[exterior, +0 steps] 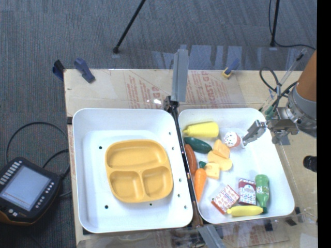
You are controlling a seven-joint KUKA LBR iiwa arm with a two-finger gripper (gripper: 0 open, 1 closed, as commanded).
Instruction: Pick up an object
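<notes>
- A grey ribbed carpet (67,25) is seen behind the bench.
- Two thin dark stand legs (132,20) are set on it.
- What may be a handheld control screen (23,190) is laid at the lower left.

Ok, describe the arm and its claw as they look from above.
The arm enters from the right: an orange band above a grey wrist section. Black cables loop beside it. The claw is grey metal, slim and angular, mounted on a boxy grey block.
</notes>
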